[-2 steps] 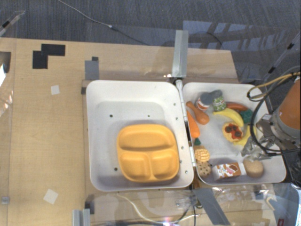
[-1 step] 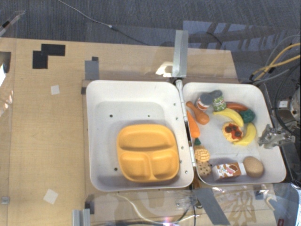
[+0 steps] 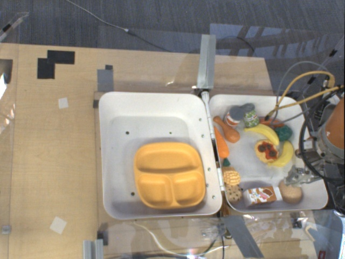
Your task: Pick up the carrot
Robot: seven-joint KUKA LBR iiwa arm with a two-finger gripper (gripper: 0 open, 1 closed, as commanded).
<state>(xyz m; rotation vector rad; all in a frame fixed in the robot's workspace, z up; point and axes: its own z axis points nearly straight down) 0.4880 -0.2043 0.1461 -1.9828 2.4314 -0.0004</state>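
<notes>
Orange carrot (image 3: 221, 144) lies along the right bin's (image 3: 307, 204) left wall, around 9 o'clock in that bin, green tip toward 6; a corn cob (image 3: 231, 175) sits just below it and a drumstick (image 3: 226, 129) just beside it toward 1. My gripper (image 3: 299, 175) hovers at the bin's 4 o'clock, well apart from the carrot; I honestly can't tell its state. Yellow divided plate (image 3: 170, 173) fills the left bin (image 3: 116, 144).

Orange-banded arm (image 3: 333, 129), yellow and black cables (image 3: 302, 90)
</notes>
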